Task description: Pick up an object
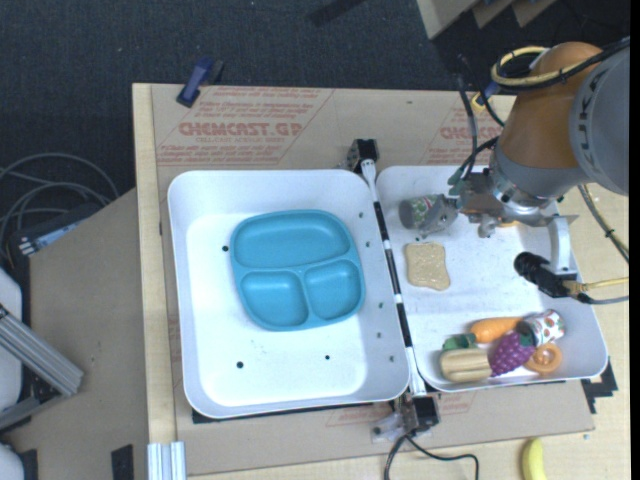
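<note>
Over the right bin (590, 353), upper half: arm with orange band, its claw (470, 206) low near the bin floor; I cannot tell from this slant how the claw is set or whether it has anything. Nearest item: small grey-green object (425, 211), at the bin's upper left, just beside the claw. Below it: flat tan slab (428, 266), lying alone on bare floor. Lower right corner: crowded pile of play food (500, 346), orange, purple and tan pieces touching one another. Left bin (190, 268): blue divided tray (297, 268), centred. My judgement as operator: take the grey-green object, since it sits closest; centre over it, come straight down, keep off the bin wall. I would avoid the pile, where neighbours could jam the grasp, and the slab looks too flat.
</note>
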Robot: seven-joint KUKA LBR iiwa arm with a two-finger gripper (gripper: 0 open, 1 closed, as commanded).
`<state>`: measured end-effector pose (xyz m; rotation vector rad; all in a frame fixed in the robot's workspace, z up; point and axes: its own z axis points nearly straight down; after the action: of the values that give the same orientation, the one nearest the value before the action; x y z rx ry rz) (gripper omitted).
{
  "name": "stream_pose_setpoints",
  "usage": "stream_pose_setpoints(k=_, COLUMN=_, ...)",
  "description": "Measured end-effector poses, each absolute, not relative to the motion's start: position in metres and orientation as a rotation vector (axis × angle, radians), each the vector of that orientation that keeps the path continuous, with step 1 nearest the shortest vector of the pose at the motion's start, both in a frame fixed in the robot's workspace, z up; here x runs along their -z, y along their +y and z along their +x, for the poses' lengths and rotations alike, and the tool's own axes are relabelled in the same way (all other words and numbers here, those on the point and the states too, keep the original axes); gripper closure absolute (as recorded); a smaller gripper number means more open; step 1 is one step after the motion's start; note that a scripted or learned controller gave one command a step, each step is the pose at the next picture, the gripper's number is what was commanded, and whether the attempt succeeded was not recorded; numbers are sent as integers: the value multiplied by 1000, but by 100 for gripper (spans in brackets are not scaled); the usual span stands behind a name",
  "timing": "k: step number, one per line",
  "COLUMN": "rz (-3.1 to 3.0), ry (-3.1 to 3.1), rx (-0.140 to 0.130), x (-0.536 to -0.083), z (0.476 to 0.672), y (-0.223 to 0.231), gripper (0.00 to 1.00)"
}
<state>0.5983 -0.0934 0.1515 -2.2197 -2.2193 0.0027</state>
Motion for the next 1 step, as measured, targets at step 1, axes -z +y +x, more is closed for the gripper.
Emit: stream_pose_setpoints(k=1, rz=-2221, ry=-2221, rx=-1, x=-84, z=633, y=-101, gripper=0)
